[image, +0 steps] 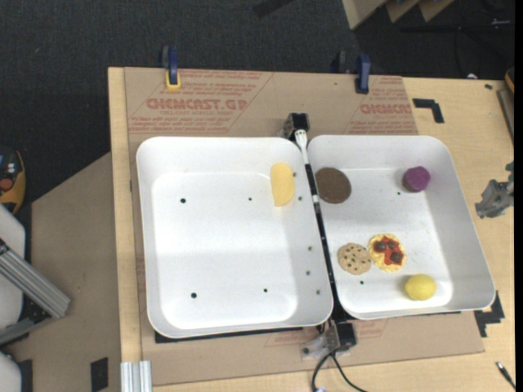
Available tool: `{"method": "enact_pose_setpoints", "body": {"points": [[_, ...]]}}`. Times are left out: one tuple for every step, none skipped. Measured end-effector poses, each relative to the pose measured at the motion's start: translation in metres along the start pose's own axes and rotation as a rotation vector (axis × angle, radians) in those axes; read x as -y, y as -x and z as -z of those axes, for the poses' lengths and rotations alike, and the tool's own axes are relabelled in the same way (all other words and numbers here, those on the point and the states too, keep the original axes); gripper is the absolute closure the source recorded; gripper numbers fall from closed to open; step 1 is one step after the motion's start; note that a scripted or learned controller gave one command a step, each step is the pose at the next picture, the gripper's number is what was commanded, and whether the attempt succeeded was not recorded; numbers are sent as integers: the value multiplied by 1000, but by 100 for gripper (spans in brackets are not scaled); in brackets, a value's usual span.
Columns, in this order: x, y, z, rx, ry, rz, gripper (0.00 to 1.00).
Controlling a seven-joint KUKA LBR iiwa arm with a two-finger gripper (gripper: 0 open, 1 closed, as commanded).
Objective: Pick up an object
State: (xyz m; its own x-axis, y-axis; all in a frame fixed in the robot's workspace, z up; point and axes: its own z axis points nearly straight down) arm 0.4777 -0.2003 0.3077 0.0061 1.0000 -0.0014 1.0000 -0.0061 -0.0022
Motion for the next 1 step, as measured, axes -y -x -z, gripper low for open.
{"method": "enact_pose_setpoints", "body": {"points": [[-2, 7, 174, 8, 23, 7, 100]]}}
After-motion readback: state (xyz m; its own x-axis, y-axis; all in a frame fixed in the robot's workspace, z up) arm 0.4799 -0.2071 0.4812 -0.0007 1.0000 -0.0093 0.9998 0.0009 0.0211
